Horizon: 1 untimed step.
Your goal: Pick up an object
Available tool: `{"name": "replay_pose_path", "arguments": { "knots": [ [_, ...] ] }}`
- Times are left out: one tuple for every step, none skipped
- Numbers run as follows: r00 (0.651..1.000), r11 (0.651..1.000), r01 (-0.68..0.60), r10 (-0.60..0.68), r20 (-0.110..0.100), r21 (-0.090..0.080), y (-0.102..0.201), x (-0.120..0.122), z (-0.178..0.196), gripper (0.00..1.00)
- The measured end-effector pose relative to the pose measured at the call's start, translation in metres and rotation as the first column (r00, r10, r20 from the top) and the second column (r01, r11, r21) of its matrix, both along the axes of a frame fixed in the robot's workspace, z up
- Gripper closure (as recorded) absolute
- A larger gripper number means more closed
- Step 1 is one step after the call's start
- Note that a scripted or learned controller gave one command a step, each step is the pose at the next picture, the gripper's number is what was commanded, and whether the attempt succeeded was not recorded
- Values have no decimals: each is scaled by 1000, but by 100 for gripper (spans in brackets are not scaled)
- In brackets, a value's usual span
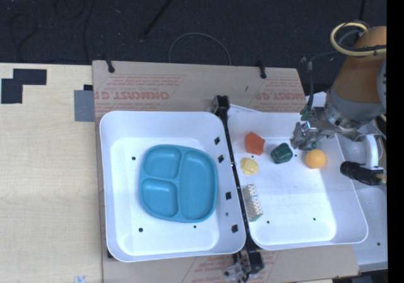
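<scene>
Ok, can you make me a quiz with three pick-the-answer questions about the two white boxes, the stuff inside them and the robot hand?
1. Where is the blue divided plate?
A. In the left bin
B. In the right bin
C. On the cardboard behind the bins

2. How many sections does the blue plate have?
A. Two
B. Three
C. Five

3. What is the gripper doing?
A. Lifting the plate
B. Hanging over the right bin, beside the dark green object
C. Resting on the wooden bench

Answers:
1. A, the plate lies flat in the left bin.
2. B, one long section and two smaller ones show.
3. B, it sits above the right bin's far side, between the green object and the orange ball; whether it touches either cannot be told.
</scene>
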State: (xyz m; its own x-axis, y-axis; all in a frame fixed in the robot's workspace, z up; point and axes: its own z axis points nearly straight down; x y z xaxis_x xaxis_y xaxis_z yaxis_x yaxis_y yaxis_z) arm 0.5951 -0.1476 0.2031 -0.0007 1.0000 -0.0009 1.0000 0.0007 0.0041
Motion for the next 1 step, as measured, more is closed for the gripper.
{"name": "replay_pose_path", "arguments": {
  "knots": [
    [1000, 1000, -1, 1, 0, 0, -1, 1, 53, 100]
  ]
}}
